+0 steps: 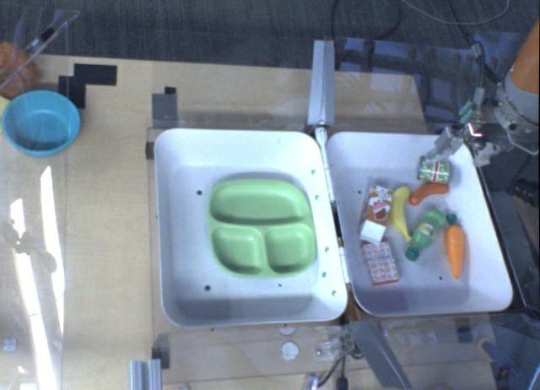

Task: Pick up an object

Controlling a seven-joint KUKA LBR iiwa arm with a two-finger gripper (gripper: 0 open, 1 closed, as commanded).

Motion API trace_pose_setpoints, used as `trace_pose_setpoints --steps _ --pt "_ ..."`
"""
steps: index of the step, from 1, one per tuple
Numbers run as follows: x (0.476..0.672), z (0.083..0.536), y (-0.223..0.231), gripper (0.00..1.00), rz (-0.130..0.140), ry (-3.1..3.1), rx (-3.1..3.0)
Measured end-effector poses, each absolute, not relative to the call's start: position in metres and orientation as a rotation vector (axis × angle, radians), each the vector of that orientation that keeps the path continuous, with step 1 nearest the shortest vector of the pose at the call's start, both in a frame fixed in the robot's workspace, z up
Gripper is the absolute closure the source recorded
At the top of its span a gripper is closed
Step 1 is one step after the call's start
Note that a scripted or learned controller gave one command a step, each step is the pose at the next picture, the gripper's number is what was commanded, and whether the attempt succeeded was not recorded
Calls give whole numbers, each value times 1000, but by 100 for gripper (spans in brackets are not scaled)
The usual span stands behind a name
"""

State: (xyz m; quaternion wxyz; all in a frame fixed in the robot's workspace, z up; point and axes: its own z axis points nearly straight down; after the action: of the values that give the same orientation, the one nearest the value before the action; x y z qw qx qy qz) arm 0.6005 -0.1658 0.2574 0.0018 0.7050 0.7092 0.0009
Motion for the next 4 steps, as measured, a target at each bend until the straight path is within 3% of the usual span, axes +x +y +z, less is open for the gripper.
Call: trace_pose_setpoints --steps 1,2,4 --pt "616 119 -136 0 35 2283 2113" --pt "644 110 -144 0 38 2422 1945" --pt "639 110 -155 0 45 2449 1893"
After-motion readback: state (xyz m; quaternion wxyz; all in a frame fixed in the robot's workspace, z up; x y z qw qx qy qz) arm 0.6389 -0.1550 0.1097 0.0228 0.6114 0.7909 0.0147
